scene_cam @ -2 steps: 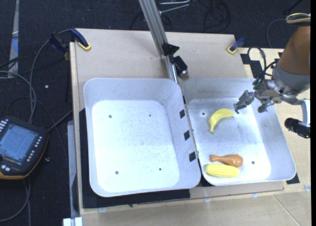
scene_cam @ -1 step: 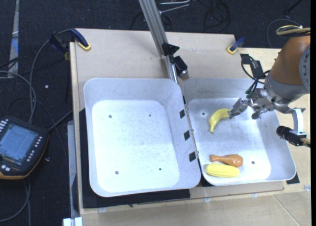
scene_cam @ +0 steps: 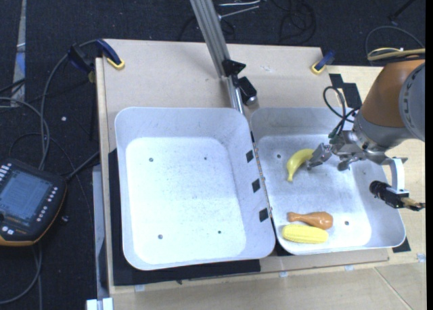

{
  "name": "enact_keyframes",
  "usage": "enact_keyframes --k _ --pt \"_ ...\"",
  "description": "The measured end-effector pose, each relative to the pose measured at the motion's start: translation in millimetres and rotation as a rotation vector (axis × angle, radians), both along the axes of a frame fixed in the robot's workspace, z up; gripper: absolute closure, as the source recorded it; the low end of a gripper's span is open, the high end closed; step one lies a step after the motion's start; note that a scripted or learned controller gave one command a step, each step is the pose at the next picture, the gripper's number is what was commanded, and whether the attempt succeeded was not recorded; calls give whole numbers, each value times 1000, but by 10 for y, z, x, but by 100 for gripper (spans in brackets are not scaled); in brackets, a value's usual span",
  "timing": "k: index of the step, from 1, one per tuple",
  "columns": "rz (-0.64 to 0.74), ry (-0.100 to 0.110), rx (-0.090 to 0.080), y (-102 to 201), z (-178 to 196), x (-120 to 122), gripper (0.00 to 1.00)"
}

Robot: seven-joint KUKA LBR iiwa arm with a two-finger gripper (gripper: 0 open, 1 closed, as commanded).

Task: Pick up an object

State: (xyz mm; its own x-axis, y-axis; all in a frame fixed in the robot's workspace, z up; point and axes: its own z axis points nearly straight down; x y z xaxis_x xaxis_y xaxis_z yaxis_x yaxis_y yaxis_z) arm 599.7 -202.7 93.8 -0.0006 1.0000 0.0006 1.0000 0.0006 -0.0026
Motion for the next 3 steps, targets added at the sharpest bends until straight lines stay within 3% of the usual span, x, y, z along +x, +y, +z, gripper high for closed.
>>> enact_keyframes --k 1,3 --pt "0 -3 -1 -5 121 8 100" --pt "0 -6 -2 47 1143 55 100"
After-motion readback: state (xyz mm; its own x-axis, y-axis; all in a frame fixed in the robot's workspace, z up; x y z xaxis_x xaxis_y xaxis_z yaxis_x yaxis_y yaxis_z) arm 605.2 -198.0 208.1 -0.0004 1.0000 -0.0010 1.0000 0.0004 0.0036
